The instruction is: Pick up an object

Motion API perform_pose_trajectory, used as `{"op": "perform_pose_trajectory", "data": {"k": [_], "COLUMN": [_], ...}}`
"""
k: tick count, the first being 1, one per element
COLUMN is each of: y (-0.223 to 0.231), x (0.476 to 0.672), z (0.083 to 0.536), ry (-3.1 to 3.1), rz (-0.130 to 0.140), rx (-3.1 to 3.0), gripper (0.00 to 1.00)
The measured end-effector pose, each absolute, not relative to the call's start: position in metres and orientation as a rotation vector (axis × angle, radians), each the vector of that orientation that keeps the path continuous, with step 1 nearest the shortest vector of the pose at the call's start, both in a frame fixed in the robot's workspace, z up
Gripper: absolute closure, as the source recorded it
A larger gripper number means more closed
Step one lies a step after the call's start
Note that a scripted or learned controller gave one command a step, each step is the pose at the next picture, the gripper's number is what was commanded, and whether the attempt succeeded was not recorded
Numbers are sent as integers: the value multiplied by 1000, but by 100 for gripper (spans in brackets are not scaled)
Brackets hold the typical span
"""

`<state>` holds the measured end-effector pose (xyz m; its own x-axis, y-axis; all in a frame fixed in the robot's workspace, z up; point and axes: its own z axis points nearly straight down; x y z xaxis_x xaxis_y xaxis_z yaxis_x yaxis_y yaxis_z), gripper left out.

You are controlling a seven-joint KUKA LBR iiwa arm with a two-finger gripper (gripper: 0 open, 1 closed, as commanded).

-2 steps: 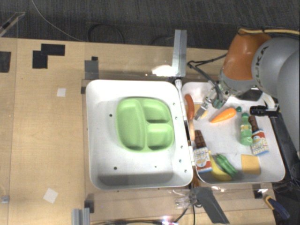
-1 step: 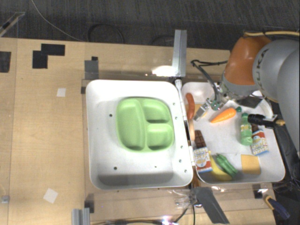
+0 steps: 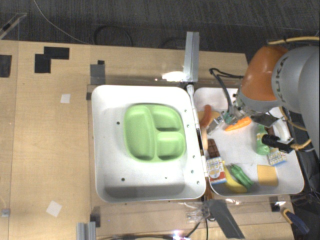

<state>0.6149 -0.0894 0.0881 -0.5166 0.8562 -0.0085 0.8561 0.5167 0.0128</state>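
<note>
My gripper (image 3: 223, 119) hangs low over the back left part of the right bin (image 3: 295, 181), under the grey arm and its orange band (image 3: 260, 79). An orange carrot-like piece (image 3: 239, 125) lies right beside the gripper, touching or just under it; I cannot tell which. A reddish sausage-shaped piece (image 3: 205, 115) lies just left of the gripper by the bin's left wall.
The right bin also holds a brown-and-white packet (image 3: 214, 161), a yellow and green item (image 3: 236, 178), a yellow block (image 3: 267, 175), a green item (image 3: 261, 144) and a small striped packet (image 3: 276, 157). The left bin (image 3: 107, 149) holds a green divided plate (image 3: 153, 132).
</note>
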Motion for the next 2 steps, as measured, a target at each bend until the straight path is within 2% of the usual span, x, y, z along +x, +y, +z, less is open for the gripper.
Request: {"op": "perform_pose_trajectory", "data": {"k": [1, 2], "y": [-100, -117], "x": [596, 599], "z": [89, 88], "ry": [2682, 2652], "rz": [13, 14], "rx": [1609, 1662], "gripper": [0, 0]}}
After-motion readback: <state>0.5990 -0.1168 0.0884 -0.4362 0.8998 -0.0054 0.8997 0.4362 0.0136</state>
